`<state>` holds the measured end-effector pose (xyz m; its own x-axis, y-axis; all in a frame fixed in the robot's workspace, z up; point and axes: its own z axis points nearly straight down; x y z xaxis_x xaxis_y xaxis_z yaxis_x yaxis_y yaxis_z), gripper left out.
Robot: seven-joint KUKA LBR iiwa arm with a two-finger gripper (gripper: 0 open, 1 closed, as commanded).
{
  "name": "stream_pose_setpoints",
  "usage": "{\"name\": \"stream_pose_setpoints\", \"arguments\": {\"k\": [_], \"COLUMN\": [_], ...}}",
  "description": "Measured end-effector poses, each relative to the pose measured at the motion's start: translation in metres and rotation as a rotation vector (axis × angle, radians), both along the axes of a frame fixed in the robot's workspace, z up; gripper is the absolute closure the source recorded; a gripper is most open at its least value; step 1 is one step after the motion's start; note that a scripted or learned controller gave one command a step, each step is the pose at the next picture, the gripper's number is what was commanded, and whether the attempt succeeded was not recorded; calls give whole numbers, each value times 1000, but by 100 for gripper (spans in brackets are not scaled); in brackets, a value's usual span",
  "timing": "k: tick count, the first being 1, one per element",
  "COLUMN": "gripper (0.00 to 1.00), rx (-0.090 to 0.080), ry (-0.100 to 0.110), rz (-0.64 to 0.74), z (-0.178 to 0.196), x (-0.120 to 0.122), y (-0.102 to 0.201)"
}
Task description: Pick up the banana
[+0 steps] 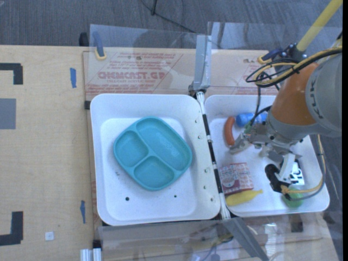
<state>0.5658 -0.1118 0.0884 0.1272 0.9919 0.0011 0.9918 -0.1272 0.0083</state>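
Banana [243, 198] is lying flat on the floor of the right bin [321, 200], just on the near side of the packet [235, 177] and touching or all but touching its near edge. Nothing is covering it. The gripper [265, 145] is hanging over the same bin, beyond the packet and to its right in the view, well apart from the fruit. Whether the gripper is released or clenched I cannot tell, since the wrist is hiding that part, and nothing is showing in its grasp.

Judging from this, the pick is not yet begun in earnest. The banana is resting untouched, and the reach across to it, the descent, the grasp and the lift are all remaining to be done.

A red-orange thing [229, 130] is lying beyond the packet, with a blue thing [244, 118] a little farther on. A green thing [293, 201] is sitting well to the packet's right. To the packet's left, across the wall, a teal plate [153, 152] is sitting in the left bin [103, 200].

As for writing, the packet is carrying red and white print that is too small to read. A board [136, 69] standing well beyond the packet and to its left is bearing faded red lettering that seems to read "CHEMCAST GP", and its smaller lines are not legible. The tabletop [43, 145] is showing blue tape and black marks, but no words.
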Motion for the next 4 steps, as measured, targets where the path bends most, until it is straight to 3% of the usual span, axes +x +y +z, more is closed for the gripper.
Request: {"name": "stream_pose_setpoints", "arguments": {"k": [1,2,3,4], "gripper": [0,0,0,0], "rx": [-4,-7,-5,5], "ry": [-2,-4,0,-3], "rz": [342,461,235,56], "z": [0,0,0,2], "x": [-62,-68,-2,-73], "y": [-3,-5,-8,-55]}}
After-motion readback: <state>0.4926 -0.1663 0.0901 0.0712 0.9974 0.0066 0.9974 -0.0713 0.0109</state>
